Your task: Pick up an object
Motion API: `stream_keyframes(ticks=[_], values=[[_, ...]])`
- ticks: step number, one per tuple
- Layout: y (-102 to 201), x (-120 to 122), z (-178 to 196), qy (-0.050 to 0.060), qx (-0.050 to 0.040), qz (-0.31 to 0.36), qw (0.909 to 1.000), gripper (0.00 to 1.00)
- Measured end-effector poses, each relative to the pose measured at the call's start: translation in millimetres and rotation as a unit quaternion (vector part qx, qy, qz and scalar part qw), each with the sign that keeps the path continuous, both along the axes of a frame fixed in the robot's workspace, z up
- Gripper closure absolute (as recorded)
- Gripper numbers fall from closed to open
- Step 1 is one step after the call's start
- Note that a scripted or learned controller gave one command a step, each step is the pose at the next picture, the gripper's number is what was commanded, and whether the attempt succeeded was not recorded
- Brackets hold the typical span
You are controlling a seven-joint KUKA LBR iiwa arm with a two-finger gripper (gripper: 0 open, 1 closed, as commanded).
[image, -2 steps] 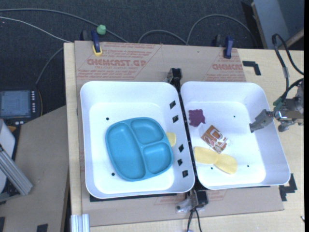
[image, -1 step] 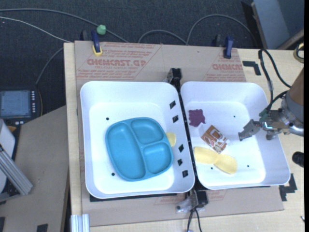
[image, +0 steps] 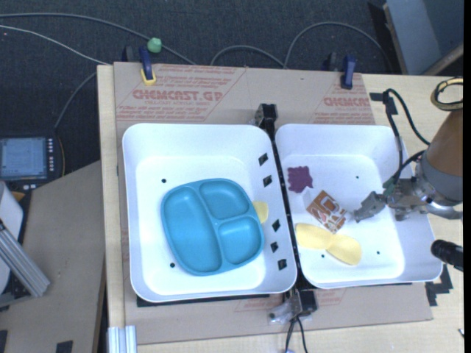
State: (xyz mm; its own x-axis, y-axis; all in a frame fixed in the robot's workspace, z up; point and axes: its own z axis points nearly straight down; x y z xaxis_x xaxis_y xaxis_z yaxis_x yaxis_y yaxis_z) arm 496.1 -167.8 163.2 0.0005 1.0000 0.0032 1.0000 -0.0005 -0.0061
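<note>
In the right bin [image: 383, 140] lie three small things: a purple flat piece [image: 299, 178] near the left wall, a brown and white packet [image: 326, 210] in the middle, and a pale yellow spoon-like piece [image: 330, 242] toward the front. My gripper [image: 367, 207] reaches in from the right and hangs low over the bin floor, just right of the packet and apart from it. Nothing shows in its grasp.
The left bin [image: 140, 197] holds a blue divided plate [image: 212, 225] with a small yellow thing [image: 260, 212] peeking from under its right edge. The arm's body [image: 445, 168] stands over the right bin's right rim. Cables run along the bench's back.
</note>
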Motion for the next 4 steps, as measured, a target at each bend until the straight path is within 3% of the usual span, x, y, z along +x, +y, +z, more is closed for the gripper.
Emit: stream_keyframes(ticks=[1, 2, 4], values=[[-7, -7, -49, 0.0, 0.0001, 0.0, 1.0, 0.0], [-7, -5, -35, -0.003, -0.0008, 0.0, 1.0, 1.0], [0, -2, 86, -0.007, -0.0029, 0.001, 1.0, 1.0]])
